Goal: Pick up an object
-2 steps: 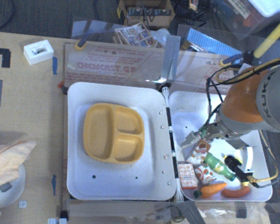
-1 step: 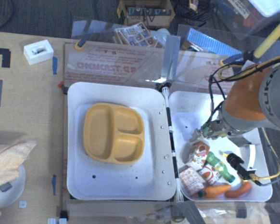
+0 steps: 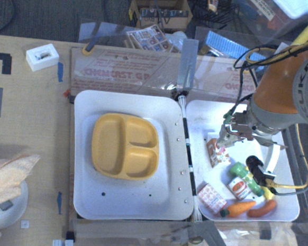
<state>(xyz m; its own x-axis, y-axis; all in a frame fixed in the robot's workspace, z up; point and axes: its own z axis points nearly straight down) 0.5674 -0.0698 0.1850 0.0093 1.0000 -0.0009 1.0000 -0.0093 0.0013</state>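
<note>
A light wooden bench (image 3: 26, 125) carries two white bins; the left bin (image 3: 79, 193) holds a yellow divided plate (image 3: 124, 145). At right-centre, the gripper (image 3: 228, 139) hangs low over a red snack packet (image 3: 215, 153), probably its target; whether it is parted or closed cannot be told.

Both white bins (image 3: 83, 141) look like smooth, slightly glossy moulded plastic. In the left one, a yellow divided plate (image 3: 124, 145) has a matt plastic sheen. At about five o'clock in the right bin, the carrot (image 3: 240, 209) and sausage (image 3: 264, 208) look like smooth toy plastic, and the small can (image 3: 240, 188) beside them has a glossy printed label. The arm (image 3: 284, 87) shows smooth grey casing with a satin orange band. At eight o'clock lies crumpled cream cloth (image 3: 4, 171). The bench (image 3: 27, 115) looks like pale matt wood.
</note>
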